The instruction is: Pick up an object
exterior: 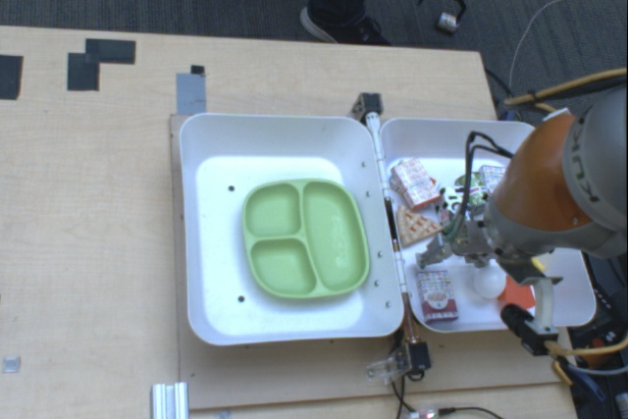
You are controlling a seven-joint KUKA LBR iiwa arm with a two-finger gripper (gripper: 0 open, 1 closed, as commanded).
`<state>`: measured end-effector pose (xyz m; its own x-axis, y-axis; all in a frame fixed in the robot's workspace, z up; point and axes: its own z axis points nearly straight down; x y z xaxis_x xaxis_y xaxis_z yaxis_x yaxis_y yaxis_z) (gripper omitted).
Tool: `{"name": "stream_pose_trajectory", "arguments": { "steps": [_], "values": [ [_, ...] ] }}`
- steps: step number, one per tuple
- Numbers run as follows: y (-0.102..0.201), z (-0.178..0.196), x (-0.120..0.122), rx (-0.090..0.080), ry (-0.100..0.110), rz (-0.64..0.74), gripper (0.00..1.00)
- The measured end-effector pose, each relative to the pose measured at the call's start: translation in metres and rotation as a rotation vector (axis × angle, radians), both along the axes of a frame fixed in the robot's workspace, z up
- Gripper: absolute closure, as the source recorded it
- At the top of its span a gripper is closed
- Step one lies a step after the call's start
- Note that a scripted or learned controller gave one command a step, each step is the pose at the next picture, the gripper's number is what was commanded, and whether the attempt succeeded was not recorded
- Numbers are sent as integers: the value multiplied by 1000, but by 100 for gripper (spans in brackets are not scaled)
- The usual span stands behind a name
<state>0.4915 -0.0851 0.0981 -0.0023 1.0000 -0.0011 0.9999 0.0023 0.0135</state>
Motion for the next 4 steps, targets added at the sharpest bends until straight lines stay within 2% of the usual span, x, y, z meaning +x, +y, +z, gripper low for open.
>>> {"name": "stream_pose_trajectory", "arguments": {
  "steps": [1,2,3,4],
  "values": [
    [1,11,2,1,-3,3,100],
    [1,10,2,1,-3,2,0],
    [1,-11,-3,1,7,-2,0],
    [1,0,0,0,0,1,100]
  ]
}}
